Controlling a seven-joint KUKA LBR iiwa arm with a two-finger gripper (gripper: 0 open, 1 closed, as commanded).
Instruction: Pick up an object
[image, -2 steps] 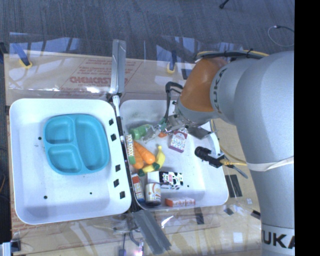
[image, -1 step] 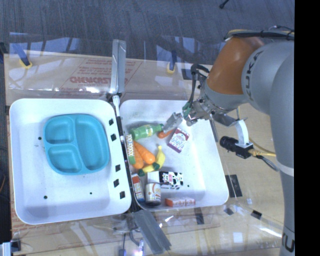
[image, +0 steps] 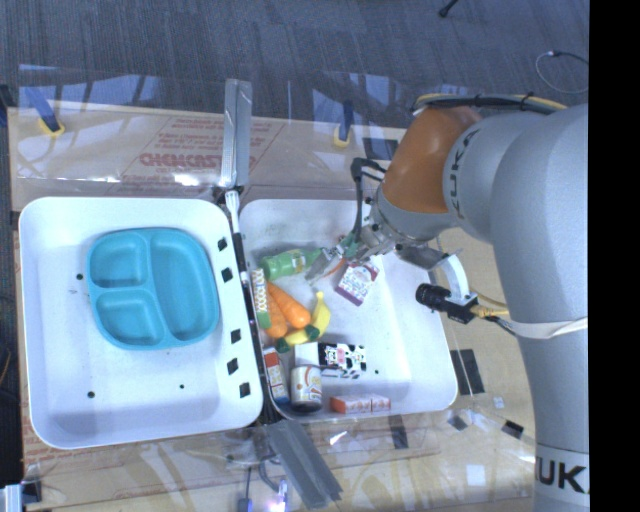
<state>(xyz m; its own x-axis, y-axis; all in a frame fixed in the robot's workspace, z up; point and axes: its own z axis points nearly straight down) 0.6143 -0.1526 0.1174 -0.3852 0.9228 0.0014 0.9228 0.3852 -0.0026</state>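
Observation:
The right bin (image: 425, 385) holds several small objects: a green bottle (image: 284, 264) on its side, an orange carrot (image: 287, 305), a yellow banana (image: 322, 316), a purple and white packet (image: 355, 284), a black and white cow-patterned box (image: 342, 357), a small can (image: 306, 384) and a red and white box (image: 360, 404). My gripper (image: 343, 254) is low in this bin, between the green bottle's cap end and the top of the purple packet. The wrist above it hides part of the bin's back.
The left bin (image: 60, 400) holds a blue divided tray (image: 153, 286). A ridge (image: 245, 300) with black marks divides the two bins. The grey arm (image: 510, 200) with its orange band covers the bench's right side. A cable connector (image: 445, 298) juts over the right bin's edge.

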